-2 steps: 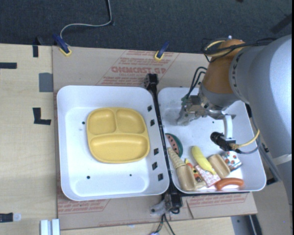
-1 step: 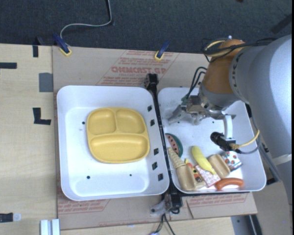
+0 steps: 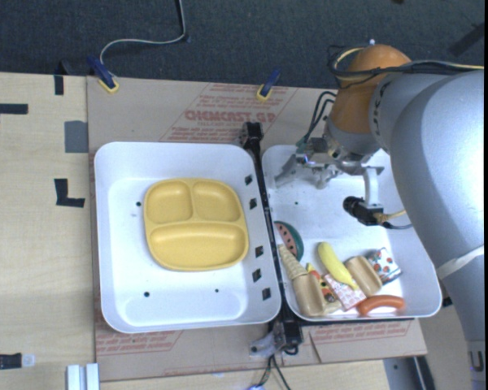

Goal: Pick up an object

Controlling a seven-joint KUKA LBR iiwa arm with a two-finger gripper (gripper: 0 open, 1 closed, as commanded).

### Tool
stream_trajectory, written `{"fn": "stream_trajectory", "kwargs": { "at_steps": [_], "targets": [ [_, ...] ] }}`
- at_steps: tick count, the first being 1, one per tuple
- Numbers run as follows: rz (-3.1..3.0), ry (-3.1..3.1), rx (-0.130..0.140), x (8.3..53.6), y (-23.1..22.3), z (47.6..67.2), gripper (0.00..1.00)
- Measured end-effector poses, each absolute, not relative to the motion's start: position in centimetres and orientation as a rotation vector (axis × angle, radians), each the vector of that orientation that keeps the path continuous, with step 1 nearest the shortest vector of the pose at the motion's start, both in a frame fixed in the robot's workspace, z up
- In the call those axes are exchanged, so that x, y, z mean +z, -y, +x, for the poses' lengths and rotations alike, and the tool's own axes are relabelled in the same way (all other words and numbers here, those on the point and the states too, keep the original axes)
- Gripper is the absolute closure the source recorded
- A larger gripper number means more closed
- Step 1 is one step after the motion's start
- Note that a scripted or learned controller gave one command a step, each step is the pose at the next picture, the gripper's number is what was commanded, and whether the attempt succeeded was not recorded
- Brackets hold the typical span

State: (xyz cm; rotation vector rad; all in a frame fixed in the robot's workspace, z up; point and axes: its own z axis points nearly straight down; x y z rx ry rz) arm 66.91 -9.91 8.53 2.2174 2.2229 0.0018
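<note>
Arm [image 3: 439, 153]: grey with orange band, entering from the right and leaning over the far half of the right bin. Left bin [image 3: 114, 242]: white, shallow, holding a yellow tray [image 3: 197, 223] with three compartments, set near its middle. Right bin [image 3: 427, 287]: white, joined to the left one along a black divider; its load is crowded into the near edge. Gripper [image 3: 319, 167]: poised over the far left corner of the right bin, above bare floor; whether the fingers are spread or pressed together cannot be told, and nothing is seen in them. Banana [image 3: 333, 264]: yellow, the likeliest target by judgement, lying near the bin's middle toward the near edge, long axis slanting from far left to near right. Cone [image 3: 297, 279]: tan, along the left wall. Roll [image 3: 363, 273]: brown, just beside the banana. Sausage [image 3: 382, 304]: red-orange, at the near edge. Melon slice [image 3: 288, 236]: by the left wall, nearest of the lot to the gripper. Governing relation: all items lie nearward of the gripper, well apart from it, so the reach must come toward the near edge, jaws set across the banana's slant.
</note>
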Motion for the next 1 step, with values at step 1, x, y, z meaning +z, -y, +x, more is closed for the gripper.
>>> {"fn": "stream_trajectory", "kwargs": {
  "at_steps": [1],
  "targets": [
    [2.219, -2.221, -0.001, 8.51, 9.48, 66.86, 0.00]
  ]
}}
